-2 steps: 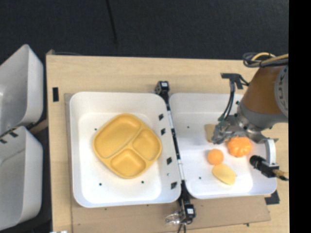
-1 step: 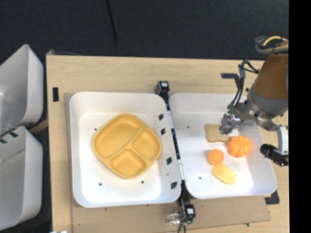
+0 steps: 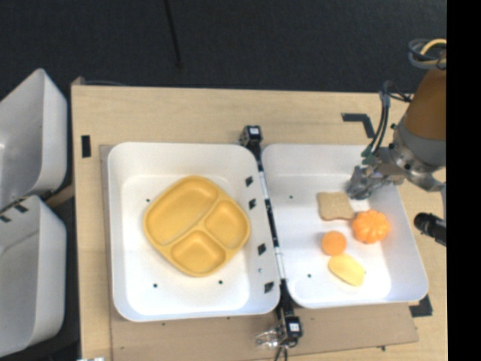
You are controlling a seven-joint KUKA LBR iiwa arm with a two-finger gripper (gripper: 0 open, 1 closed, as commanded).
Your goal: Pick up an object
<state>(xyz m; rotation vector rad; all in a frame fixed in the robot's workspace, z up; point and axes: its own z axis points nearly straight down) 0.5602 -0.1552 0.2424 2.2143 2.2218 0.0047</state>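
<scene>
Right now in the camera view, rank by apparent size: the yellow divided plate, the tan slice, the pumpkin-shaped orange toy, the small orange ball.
1. yellow divided plate
2. pumpkin-shaped orange toy and tan slice, too alike to rank
3. small orange ball

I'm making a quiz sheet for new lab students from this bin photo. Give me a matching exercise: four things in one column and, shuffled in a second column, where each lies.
Things:
1. yellow divided plate
2. tan bread slice
3. small orange ball
4. pale yellow piece

Places:
A. in the right bin, nearest the front edge
B. in the left bin
C. just below the gripper, in the right bin
D. between the bread slice and the pale yellow piece

Pairs: 1-B, 2-C, 3-D, 4-A
</scene>
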